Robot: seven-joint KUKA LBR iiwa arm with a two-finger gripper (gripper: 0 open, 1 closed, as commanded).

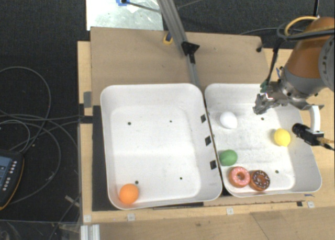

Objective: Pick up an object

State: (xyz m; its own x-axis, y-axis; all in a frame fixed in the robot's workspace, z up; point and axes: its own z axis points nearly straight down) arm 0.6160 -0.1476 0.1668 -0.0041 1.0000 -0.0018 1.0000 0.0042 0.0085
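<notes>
While the pincer (260, 106) hovers, a smooth white ball (228, 120) rests nearby.

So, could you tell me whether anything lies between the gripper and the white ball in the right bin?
Nothing visible does. The gripper is above the right bin, and the white ball lies to its left with only bare bin floor between. The yellow ball lies on the other side.

The worktop (157, 45) is viewed from a single fixed camera set high above it, angled downward. Both white bins (157, 98) are taken in whole from moderate distance, with dark floor (36, 24) seen around.
</notes>
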